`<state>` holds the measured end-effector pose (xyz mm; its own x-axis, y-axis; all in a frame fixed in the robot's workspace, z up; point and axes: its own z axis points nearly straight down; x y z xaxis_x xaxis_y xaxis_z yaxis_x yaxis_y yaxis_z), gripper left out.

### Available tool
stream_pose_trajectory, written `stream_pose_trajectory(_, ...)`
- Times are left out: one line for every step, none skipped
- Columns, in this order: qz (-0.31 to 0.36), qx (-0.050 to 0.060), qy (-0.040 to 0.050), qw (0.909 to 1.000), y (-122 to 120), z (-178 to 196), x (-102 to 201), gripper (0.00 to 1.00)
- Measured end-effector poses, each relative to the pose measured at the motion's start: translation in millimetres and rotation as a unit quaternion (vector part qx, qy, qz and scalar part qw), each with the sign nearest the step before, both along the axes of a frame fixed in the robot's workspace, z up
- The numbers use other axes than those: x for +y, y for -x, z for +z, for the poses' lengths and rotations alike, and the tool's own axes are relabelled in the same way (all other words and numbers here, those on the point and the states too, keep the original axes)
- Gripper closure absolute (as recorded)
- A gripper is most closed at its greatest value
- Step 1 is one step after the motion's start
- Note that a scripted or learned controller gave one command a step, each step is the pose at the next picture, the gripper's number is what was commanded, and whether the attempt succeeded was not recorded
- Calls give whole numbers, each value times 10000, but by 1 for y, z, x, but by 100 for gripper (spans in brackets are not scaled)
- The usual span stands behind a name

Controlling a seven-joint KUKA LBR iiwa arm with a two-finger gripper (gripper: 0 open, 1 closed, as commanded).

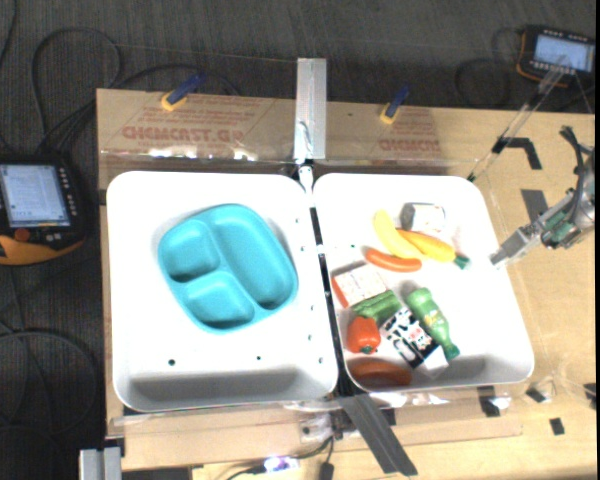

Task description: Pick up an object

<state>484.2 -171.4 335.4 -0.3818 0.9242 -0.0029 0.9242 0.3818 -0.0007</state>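
Green plastic toy bottle (433, 321) lies tilted among heaped toy foods, lower centre-right of frame, inside right white bin (500, 268). Gripper (510, 248) hovers beside the bin's right rim; claw state indeterminable.

Open white floor up top, clutter below

The right bin (480, 208) is bare along its far wall and right side; a banana (385, 230), carrot (428, 245), green bottle (433, 321) and tomato (364, 335) crowd its middle and near-left corner.

Teach pendant (27, 200) on dark carpet (100, 8) left of bench (560, 368)
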Motion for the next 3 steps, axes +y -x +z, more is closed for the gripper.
stream_pose_trajectory(-338,-17,-11,9994,-1,18,44,100)
stream_pose_trajectory(36,4,-1,10000,0,-14,-10,100)
stream_pose_trajectory(-117,-2,-10,9999,-9,-2,31,100)
